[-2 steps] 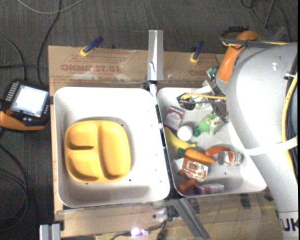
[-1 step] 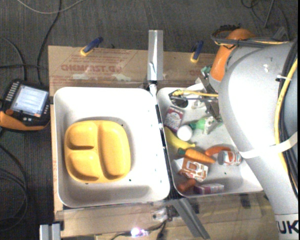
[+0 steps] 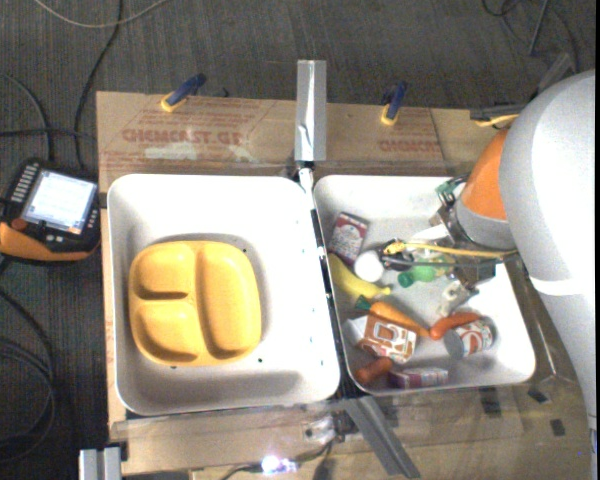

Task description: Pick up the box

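Three boxes lie in the right bin (image 3: 420, 196). A small red and white box (image 3: 348, 234) rests near the bin's far left. An orange and white box (image 3: 387, 340) sits toward the front, and a flat pink box (image 3: 418, 376) lies at the front wall. My gripper (image 3: 458, 286) hangs low over the bin's right middle, below the orange band (image 3: 485, 190), among a pile of small items. It is well to the right of the red box and above-right of the orange box. No box shows between its fingers.
Around the gripper lie a green bottle (image 3: 420, 275), a white ball (image 3: 368, 265), a banana (image 3: 357, 284), two carrots (image 3: 396, 317), and a can (image 3: 472, 338). The left bin (image 3: 150, 196) holds a yellow divided plate (image 3: 195, 301). A teach pendant (image 3: 50, 211) sits far left.
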`<state>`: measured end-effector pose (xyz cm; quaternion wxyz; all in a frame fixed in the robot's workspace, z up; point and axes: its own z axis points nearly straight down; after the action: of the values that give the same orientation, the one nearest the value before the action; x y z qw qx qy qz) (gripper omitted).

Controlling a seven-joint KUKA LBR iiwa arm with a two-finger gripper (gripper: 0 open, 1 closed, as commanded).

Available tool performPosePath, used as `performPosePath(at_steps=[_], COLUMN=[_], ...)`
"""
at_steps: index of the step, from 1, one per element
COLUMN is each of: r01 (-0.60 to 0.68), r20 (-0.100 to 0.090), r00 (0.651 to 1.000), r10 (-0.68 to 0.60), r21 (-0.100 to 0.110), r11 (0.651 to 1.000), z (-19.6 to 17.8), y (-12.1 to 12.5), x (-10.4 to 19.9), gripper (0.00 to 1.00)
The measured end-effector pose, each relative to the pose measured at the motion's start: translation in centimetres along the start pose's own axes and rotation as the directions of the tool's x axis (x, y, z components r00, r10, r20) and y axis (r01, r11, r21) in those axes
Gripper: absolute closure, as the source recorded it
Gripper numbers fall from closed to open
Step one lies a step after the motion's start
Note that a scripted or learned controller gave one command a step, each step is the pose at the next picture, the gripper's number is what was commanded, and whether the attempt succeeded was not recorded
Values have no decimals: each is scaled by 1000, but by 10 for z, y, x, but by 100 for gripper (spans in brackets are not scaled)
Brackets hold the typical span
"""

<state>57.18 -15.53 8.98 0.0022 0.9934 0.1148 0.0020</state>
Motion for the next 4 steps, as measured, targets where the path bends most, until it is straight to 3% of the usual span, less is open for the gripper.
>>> performPosePath(at_steps=[1,2,3,4], r01=[12,-7,2,0], r20=[-2,23,11,21], r00=[1000,1000,1000,1000], r10=[-12,7,-2,0], r21=[-2,0,-3,1], r11=[1000,1000,1000,1000], z=[1,1,-8,-6], y=[-8,-19,-21,-21], x=[66,92,95,92], gripper=[0,0,100,0])
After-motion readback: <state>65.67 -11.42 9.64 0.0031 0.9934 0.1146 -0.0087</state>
